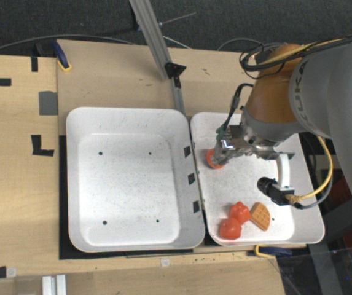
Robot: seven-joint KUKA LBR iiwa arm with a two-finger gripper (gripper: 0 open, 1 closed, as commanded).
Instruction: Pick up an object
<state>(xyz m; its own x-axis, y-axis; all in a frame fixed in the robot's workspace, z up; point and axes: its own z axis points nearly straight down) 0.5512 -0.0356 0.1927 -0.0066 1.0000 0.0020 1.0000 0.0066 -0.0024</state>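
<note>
While the grey arm (298,97) with its orange band reaches over the right bin (305,229), its hand (223,151) sits low near that bin's left wall, right at a small orange-red object (213,159). The hand covers part of the object, and whether its fingers are closed on it or merely touching it cannot be told from this slant. Toward the right bin's near edge lie a red pepper-like toy (234,220) and, just beside it, a tan waffle-patterned piece (260,216), both well apart from the hand. Touching the right bin's left side stands the left bin (126,177). Both bins rest on the wooden counter (16,165).
</note>
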